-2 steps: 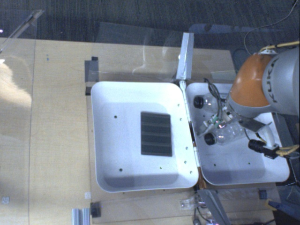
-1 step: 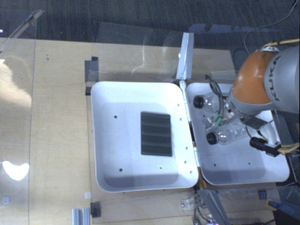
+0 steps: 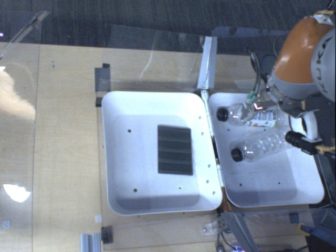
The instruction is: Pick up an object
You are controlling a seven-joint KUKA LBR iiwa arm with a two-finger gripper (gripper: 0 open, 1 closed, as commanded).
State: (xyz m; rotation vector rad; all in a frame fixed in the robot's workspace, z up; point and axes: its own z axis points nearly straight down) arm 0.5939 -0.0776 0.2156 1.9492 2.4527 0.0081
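Wooden desk (image 3: 52, 193), pale and broad, bearing two shallow white bins side by side under a clear, hard-to-trace sheet along the far edge. Left bin (image 3: 126, 156), the larger-looking of the two, carrying one dark ribbed rectangular pad (image 3: 175, 149) flat near its middle, long axis running near to far. Right bin (image 3: 273, 190), partly covered at its far right corner by the arm. Grey arm with orange band (image 3: 299, 46), cut off by the frame's top and right edges, leaning over the far right of the right bin. End effector (image 3: 258, 105) somewhere among the cables and small lit parts just above the far bottle; too cluttered to make out, so grasping or released cannot be told.

Two clear plastic bottles in the right bin, faint against the white floor. Far bottle (image 3: 247, 114) lying on its side, black cap toward the left bin, long axis roughly left to right, its right end with the label lost beneath the wrist. Near bottle (image 3: 260, 147) also on its side, black cap pointing left, body slanting up and away to the right, its far end merging with black hardware at the bin's right rim.
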